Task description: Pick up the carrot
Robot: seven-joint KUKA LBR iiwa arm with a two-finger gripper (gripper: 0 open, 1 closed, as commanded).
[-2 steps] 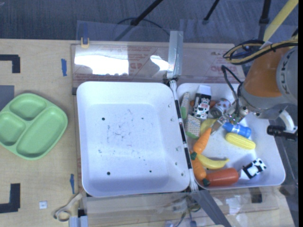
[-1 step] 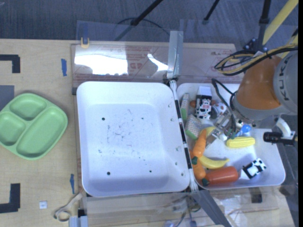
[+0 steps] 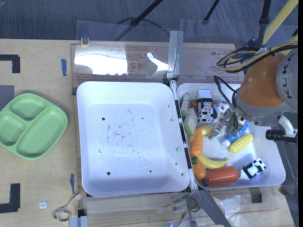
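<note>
**Gripper low in the right bin, beside the carrot**

Far left on the wooden bench (image 3: 38,56) lies a green divided plate (image 3: 32,125), well apart from everything else. Next comes the left bin (image 3: 90,96), white, with faint scuffs on its floor. Behind both bins stands a clear plastic wall (image 3: 118,60) catching a glare.

The right bin (image 3: 277,167) is crowded. Along its left wall the carrot (image 3: 197,144) lies lengthwise, orange, with its near end touching a yellow banana (image 3: 212,161) that curves across in front of it. Nearer still sits a red sausage-like piece (image 3: 220,175), and at the near right a small black-and-white cube (image 3: 253,168). A corn cob (image 3: 240,143) lies just right of centre, and a black-and-white carton (image 3: 205,109) stands toward the far side.

The gripper (image 3: 222,126) hangs down in the bin's middle, just right of the carrot's far end, between carrot and corn. I cannot tell how its fingers are set. The arm (image 3: 262,86), orange-banded, comes in from the right.
</note>
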